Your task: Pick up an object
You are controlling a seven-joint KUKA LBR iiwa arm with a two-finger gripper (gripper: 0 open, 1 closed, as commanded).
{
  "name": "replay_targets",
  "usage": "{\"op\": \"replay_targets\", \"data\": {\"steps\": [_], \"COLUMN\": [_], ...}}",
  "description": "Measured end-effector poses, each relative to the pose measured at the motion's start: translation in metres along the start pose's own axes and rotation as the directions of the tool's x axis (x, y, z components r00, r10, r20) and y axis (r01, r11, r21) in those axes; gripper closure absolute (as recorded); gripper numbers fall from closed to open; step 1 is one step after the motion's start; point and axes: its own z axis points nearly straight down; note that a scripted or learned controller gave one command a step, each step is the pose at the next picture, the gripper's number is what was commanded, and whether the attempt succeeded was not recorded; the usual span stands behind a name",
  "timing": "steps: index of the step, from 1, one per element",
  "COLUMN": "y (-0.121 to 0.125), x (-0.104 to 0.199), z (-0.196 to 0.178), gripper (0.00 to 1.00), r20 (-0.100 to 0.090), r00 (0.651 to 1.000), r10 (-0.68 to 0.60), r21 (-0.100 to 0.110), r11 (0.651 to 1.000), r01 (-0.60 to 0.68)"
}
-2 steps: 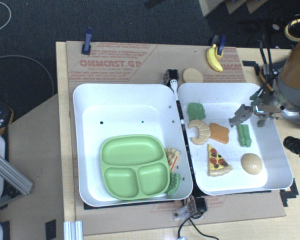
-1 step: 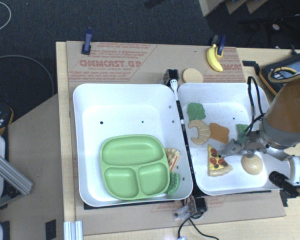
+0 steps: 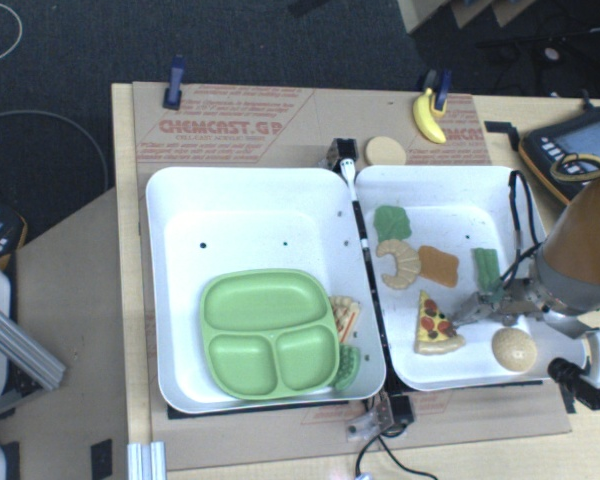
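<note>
Two shallow white bins are shown side by side on the surface (image 3: 130, 268). The left bin (image 3: 180, 208) carries a green divided tray (image 3: 268, 333). The right bin (image 3: 460, 368) carries the candidate objects: a pizza slice (image 3: 435, 325), a croissant (image 3: 400, 263), a toast piece (image 3: 439, 265), a green leaf (image 3: 391, 221), a green stick (image 3: 487, 266) and a round bun (image 3: 514, 349). The claw (image 3: 470, 313) is seen low over the right bin, between the pizza slice and the bun, just beside both. How far it is opened cannot be told, and nothing is seen held in it. A miss is judged likely if closure occurs in the gap between objects; the pizza slice could be nudged aside, or the bun rolled off toward the bin wall.
</note>
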Motion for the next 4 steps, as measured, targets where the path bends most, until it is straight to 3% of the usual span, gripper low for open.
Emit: {"op": "replay_targets", "data": {"steps": [1, 2, 4], "y": [-0.001, -0.002, -0.002], "x": [0.08, 0.072, 0.086], "z": [-0.001, -0.001, -0.001], "gripper": [0.0, 0.0, 0.0], "r20": [-0.004, 0.001, 0.0], "r00": [1.0, 1.0, 1.0], "r10": [-0.01, -0.002, -0.002], "r21": [0.0, -0.002, -0.002], "r11": [1.0, 1.0, 1.0], "r01": [0.01, 0.002, 0.002]}}
